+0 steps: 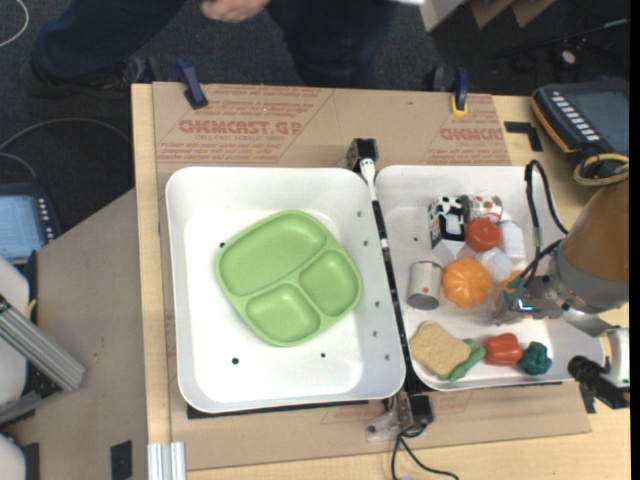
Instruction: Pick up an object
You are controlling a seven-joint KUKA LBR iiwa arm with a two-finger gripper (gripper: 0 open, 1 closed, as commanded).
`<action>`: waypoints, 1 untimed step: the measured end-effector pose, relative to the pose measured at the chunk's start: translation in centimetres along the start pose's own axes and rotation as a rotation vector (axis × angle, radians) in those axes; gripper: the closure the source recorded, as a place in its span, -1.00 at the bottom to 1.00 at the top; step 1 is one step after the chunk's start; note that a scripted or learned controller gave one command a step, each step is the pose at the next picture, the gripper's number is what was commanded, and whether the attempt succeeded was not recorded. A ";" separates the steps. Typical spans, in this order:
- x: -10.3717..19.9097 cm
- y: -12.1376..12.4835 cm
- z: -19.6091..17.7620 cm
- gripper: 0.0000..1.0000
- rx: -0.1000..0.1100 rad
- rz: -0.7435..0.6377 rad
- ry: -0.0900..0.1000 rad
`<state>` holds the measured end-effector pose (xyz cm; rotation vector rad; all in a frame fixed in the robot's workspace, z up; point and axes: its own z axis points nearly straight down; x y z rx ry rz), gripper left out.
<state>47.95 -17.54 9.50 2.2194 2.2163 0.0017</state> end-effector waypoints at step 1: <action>0.0 0.0 -1.0 1.00 -0.001 0.001 -0.001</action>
